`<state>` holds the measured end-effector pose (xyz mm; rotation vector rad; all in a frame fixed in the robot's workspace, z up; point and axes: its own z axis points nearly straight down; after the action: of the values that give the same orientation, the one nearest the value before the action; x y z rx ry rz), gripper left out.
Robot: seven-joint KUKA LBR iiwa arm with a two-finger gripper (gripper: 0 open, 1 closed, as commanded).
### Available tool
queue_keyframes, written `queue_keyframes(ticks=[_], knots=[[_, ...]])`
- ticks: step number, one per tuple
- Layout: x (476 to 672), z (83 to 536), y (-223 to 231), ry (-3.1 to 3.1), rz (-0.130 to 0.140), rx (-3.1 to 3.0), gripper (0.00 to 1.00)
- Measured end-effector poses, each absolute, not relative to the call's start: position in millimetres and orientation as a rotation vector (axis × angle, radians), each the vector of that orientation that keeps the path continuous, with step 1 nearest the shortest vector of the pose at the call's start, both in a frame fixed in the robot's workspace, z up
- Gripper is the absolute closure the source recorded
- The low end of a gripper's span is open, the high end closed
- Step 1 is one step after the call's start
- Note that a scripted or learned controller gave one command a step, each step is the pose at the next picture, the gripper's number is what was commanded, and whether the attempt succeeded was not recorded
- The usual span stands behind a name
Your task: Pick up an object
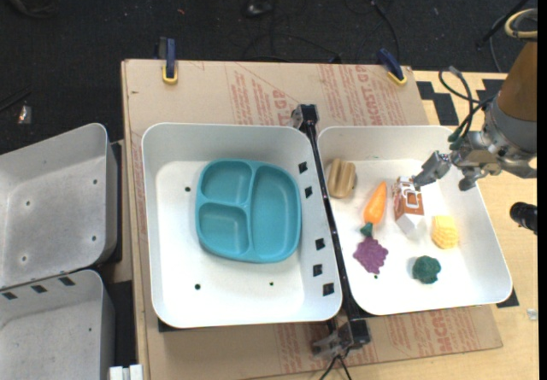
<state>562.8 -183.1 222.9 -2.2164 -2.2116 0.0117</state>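
Note:
The right bin (pixel 491 225) holds several toy foods: a tan bread piece (pixel 341 178), an orange carrot (pixel 374 202), a small red and white carton (pixel 408 207), a yellow corn cob (pixel 444 231), purple grapes (pixel 371 255) and a green broccoli (pixel 426 268). My gripper (pixel 450 175) hangs over the bin's upper right part, just above and to the right of the carton. It is open with nothing between its fingers; the left finger (pixel 430 171) points toward the carton's top.
A teal divided plate (pixel 249 209) lies in the left bin (pixel 162 225). A black divider (pixel 323 216) separates the two bins. Both bins sit on a cardboard sheet (pixel 256 88) held by clamps. Grey metal trays (pixel 51 199) lie at the far left.

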Motion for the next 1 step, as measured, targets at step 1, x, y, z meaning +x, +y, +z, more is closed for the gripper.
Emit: queue_keyframes(ticks=[1], knots=[[565.6, 230.2, -182.6, -2.223, 0.001, -2.220, 0.00]])
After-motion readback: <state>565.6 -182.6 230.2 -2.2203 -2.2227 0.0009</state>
